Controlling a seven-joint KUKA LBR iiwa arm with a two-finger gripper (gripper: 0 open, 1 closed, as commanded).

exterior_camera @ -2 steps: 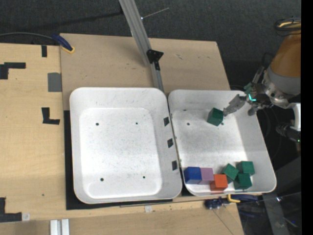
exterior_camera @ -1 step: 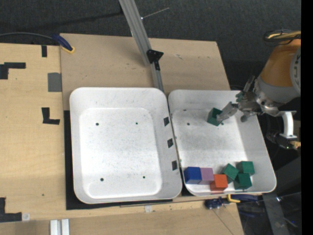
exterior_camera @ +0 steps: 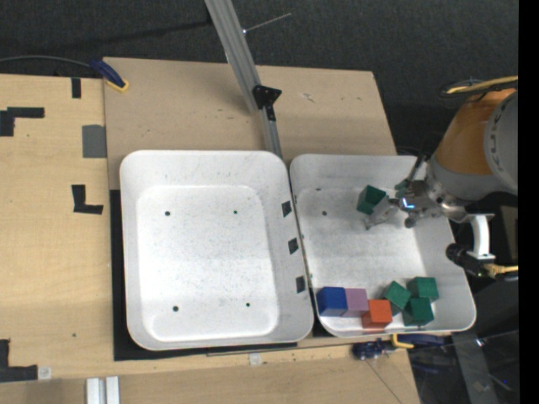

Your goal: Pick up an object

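Note:
A dark green block (exterior_camera: 370, 199) sits tilted in the upper middle of the right bin (exterior_camera: 337, 251). My gripper (exterior_camera: 385, 207) is right up against the block's right side, reaching in from the right. I cannot make out whether the block is held or only touched. Along the right bin's front edge lie a blue block (exterior_camera: 332, 300), a lilac block (exterior_camera: 356, 300), an orange block (exterior_camera: 379, 311) and three green blocks (exterior_camera: 414, 300).
The left bin (exterior_camera: 206, 251) stands beside the right one, their rims meeting in the middle. A slanted metal pole (exterior_camera: 240, 49) rises behind the bins. The arm's orange band (exterior_camera: 472, 141) hangs over the right bin's far right corner.

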